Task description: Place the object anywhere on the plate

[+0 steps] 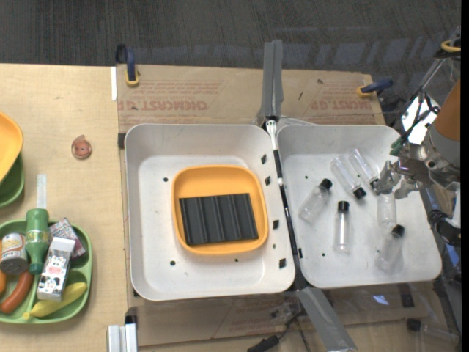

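Two shallow white plastic bins sit side by side: the left bin holds a square orange plate at its centre, with a dark grey ribbed rectangular slab lying on it toward 6 o'clock. The right bin holds several clear plastic vials with black caps, scattered from centre to 3 o'clock, one standing near centre. The grey two-finger gripper hangs at the right bin's 3 o'clock over the vials; finger spread cannot be told.
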Available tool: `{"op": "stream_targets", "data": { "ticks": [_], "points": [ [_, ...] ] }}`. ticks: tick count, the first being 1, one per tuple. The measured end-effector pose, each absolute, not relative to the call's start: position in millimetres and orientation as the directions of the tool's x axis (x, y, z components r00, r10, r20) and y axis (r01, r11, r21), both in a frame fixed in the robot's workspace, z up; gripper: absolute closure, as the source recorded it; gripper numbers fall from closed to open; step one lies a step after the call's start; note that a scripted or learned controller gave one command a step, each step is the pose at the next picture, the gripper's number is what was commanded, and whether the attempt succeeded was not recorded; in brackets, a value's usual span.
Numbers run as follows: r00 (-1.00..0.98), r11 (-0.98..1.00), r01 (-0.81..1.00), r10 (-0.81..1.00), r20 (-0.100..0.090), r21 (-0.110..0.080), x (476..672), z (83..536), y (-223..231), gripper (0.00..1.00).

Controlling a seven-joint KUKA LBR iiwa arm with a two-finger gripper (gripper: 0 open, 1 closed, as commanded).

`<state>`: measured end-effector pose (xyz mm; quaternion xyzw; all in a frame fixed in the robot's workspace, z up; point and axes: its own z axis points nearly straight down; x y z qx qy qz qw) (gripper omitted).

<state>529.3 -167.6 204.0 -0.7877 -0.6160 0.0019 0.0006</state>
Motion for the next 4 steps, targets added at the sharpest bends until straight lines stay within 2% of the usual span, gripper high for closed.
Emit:
{"op": "stream_targets", "data": {
  "ticks": [1,2,3,4],
  "points": [
    [0.03,-0.03,1.0,1.0,-0.003,-0.001,590.4,238,-188,1.0],
    [0.031,-0.031,1.0,1.0,-0.002,0.0,640.4,309,-214,1.0],
    [-0.25,0.25,0.968,0.968,-0.003,0.0,660.0,433,-212,1.0],
    [-0.251,0.251,0.968,0.968,-0.002,0.0,660.1,433,-212,0.0]
  ]
}}
